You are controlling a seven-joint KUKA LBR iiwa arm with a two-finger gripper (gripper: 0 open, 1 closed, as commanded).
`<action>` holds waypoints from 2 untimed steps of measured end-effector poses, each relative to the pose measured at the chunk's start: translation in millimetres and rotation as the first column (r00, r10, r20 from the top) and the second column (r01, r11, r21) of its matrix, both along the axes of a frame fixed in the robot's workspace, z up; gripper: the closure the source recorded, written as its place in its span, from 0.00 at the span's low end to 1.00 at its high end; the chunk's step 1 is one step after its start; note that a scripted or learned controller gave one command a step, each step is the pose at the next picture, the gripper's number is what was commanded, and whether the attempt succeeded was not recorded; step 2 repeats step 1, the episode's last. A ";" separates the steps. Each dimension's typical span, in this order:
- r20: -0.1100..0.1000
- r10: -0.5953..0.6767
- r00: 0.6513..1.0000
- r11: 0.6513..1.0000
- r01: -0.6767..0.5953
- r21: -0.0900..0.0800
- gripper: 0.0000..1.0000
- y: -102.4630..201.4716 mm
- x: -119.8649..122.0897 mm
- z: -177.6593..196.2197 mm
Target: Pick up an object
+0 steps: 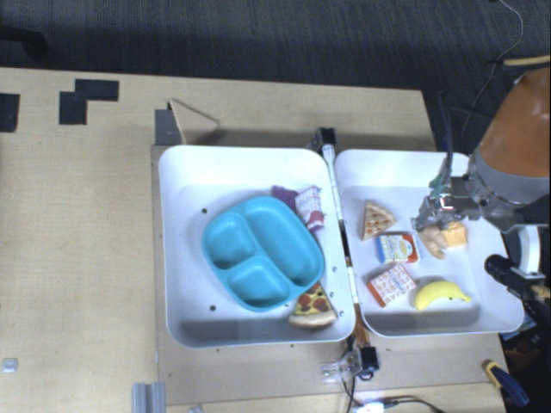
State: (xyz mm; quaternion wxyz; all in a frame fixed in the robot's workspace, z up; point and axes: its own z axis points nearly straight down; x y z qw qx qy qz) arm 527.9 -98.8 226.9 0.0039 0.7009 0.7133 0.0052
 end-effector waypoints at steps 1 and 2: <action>0.004 0.005 1.000 1.000 -0.005 0.000 1.00 0.9 1.4 10.6; 0.004 0.005 1.000 1.000 -0.005 0.000 1.00 0.9 1.4 10.6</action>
